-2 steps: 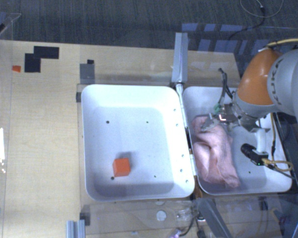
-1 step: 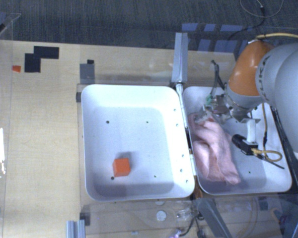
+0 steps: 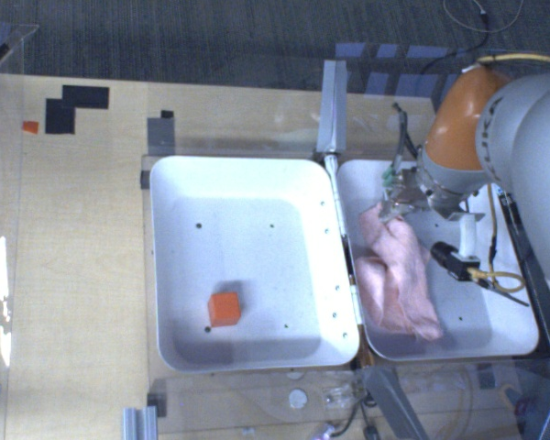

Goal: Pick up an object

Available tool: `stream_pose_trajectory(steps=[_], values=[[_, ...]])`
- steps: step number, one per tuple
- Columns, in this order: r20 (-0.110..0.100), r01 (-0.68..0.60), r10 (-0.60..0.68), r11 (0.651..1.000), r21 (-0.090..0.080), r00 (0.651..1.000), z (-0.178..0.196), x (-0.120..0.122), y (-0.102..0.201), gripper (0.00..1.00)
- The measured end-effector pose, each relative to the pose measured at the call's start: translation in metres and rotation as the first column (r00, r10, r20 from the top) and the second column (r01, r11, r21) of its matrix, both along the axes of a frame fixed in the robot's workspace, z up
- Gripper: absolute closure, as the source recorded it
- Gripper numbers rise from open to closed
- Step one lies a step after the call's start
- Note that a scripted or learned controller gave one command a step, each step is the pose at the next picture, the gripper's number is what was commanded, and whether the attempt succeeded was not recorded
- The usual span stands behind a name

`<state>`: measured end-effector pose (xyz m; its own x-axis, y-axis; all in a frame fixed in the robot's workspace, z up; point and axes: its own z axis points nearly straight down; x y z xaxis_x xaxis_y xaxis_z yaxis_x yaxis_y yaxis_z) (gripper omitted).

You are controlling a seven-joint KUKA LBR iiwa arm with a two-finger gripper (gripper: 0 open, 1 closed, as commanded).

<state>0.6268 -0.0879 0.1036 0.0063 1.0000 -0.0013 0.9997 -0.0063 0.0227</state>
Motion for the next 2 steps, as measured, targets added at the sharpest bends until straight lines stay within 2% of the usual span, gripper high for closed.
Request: stream_pose_trajectory(steps=[1, 2], values=[[0.007, -0.003, 0.003, 1.000, 0.001, 1.000, 0.012, 0.002, 0.002, 1.00], [-0.012, -0.288, 0.288, 0.958, -0.003, 0.957, 0.084, 0.030, 0.037, 1.00]])
